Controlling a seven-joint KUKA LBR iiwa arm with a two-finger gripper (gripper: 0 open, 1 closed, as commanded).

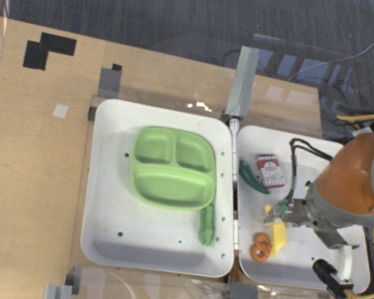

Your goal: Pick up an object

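The hand (283, 212) reaches in over the right bin (315, 149), low above a yellow object (277, 235); whether it is open or closed cannot be told. The yellow piece is small and tilted, lying near the bin's middle, just beside a brown pretzel-shaped toy (261, 246). A red-and-white packet (269, 171) and a dark green item (253, 178) lie toward the far edge. The left bin (109, 168) holds a green divided plate (172, 167) and a green stick (207, 225).
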